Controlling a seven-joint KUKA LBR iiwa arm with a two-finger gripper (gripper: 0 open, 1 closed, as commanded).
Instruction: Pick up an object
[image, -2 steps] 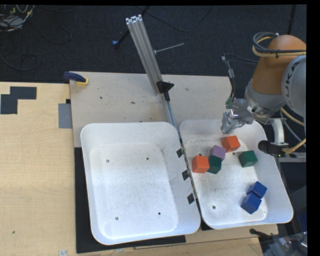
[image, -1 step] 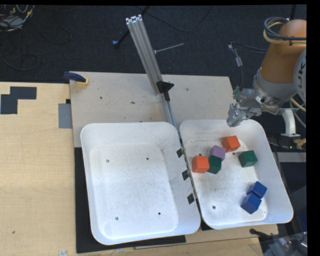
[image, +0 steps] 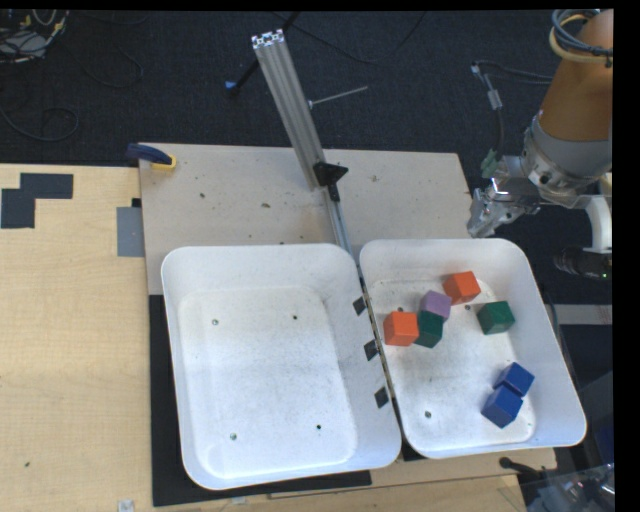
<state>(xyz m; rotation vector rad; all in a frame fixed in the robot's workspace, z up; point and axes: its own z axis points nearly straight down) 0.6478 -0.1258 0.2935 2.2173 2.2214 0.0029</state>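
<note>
While the gripper (image: 490, 212) hovers with its opening impossible to tell, nothing is picked; next, descend to the orange cube (image: 461, 287) below.

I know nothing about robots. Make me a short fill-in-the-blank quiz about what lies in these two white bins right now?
1. All the blocks lie in the ____ bin as the camera sees it.
2. The purple block touches a ____ block.
3. The two ____ blocks sit together nearest the bin's front corner.
4. Orange blocks number ____.

Missing words: right; green; blue; two
</note>
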